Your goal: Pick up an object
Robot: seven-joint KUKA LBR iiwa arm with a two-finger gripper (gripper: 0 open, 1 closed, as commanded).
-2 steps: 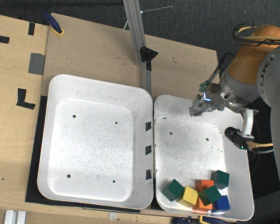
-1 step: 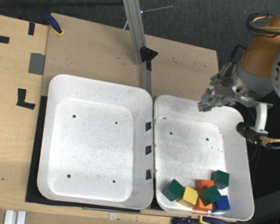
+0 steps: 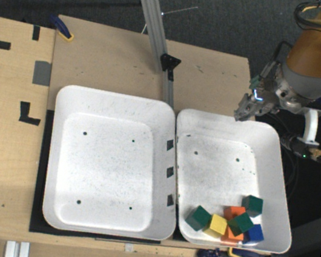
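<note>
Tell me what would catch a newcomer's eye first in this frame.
The cluster of coloured blocks, green, yellow, orange and blue, packed into the near right corner of the right bin. Next, the arm's orange band at top right, with the pincer hanging over that bin's far rim, well away from the blocks. The left bin shows bare white floor.

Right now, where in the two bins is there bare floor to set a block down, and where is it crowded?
The left bin has bare floor wall to wall. In the right bin, the far end and middle are free, under the gripper at its far rim. Crowded: the near right corner, where the blocks cluster.
</note>
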